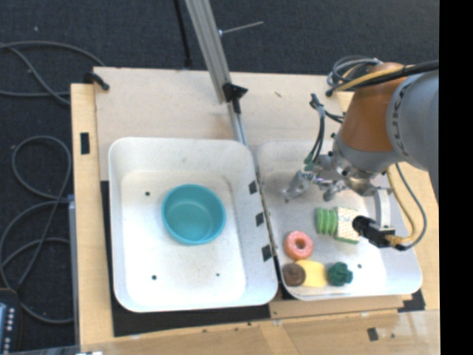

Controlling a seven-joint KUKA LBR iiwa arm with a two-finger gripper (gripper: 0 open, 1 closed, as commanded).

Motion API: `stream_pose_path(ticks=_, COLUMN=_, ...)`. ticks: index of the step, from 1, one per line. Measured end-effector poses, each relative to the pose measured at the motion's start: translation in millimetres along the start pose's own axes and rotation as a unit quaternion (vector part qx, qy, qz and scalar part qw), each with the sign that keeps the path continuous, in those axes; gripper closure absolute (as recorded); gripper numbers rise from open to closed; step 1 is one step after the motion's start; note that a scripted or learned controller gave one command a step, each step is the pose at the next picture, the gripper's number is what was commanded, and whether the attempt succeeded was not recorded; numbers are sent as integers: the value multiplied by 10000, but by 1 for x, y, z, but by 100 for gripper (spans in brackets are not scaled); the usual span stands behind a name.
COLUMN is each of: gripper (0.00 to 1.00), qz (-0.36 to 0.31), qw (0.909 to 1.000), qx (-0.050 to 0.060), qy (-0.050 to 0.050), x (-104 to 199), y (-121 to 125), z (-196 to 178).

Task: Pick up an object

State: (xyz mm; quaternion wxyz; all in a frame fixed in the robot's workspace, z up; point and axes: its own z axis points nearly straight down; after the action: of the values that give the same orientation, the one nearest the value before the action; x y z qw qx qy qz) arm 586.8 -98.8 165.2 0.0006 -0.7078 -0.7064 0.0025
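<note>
My gripper (312, 189) hangs over the upper left part of the right bin (399, 272). Its two metal fingers (294, 189) stand apart, open, with bare bin floor between them. A green and yellow sponge-like block (336, 222) lies just below and to the right of the fingertips, apart from them. A pink donut (298, 245) sits below the gripper. Along the bin's front edge lie a brown round piece (294, 274), a yellow piece (314, 274) and a dark green piece (340, 274).
A teal bowl (194, 213) rests in the middle of the left bin (133, 287). A slanted aluminium rail (214, 50) runs from the top down to the gap between the bins. The grey arm with its orange band (369, 120) and cables crosses the right bin's far side.
</note>
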Motion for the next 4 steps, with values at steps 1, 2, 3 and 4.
stream_pose_path(ticks=1, gripper=0, qz=-4, qw=10000, qx=6, qy=3, x=2, y=-9, z=59)
stream_pose_path(ticks=2, gripper=100, qz=24, qw=10000, qx=-39, qy=19, x=3, y=-6, z=44)
stream_pose_path(ticks=3, gripper=100, qz=1, qw=10000, qx=-51, qy=12, x=-1, y=-3, z=1)
stream_pose_path(ticks=4, gripper=100, qz=-28, qw=10000, qx=-64, qy=11, x=3, y=-3, z=-62)
